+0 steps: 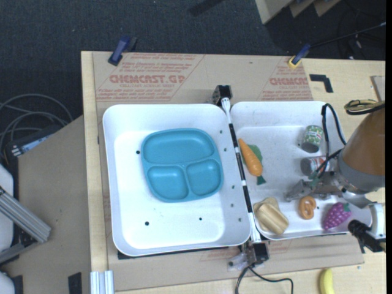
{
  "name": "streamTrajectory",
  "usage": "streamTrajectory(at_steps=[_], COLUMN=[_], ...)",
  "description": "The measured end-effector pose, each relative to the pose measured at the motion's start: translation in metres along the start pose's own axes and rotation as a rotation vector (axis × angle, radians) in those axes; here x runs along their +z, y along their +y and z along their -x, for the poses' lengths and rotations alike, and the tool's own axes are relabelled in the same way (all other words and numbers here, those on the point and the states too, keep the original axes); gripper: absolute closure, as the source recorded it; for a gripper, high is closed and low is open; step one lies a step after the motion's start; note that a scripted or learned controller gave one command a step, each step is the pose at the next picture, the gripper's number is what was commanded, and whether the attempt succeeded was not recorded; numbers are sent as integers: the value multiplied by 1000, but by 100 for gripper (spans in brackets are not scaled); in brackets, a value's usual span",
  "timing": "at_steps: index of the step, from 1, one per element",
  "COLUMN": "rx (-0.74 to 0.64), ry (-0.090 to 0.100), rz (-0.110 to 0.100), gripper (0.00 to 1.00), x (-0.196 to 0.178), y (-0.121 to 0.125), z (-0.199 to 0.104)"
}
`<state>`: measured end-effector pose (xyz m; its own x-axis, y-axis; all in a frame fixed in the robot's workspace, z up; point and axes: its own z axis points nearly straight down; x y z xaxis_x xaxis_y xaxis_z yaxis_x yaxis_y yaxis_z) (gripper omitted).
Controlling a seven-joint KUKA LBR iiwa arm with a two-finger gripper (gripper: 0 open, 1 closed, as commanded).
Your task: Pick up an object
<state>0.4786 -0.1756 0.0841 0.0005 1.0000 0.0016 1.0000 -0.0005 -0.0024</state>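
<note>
One hand (300, 192) blurred, arm (367, 155) cropped

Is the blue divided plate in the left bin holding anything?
Empty. The blue divided plate lies flat in the left bin, and all three of its compartments show bare blue surface.
</note>
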Motion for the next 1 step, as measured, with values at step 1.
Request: streamTrajectory(at_steps=[1], rx=[1], ry=[-1], rz=[2], gripper=[100], x=[-10], y=[0], z=[0])
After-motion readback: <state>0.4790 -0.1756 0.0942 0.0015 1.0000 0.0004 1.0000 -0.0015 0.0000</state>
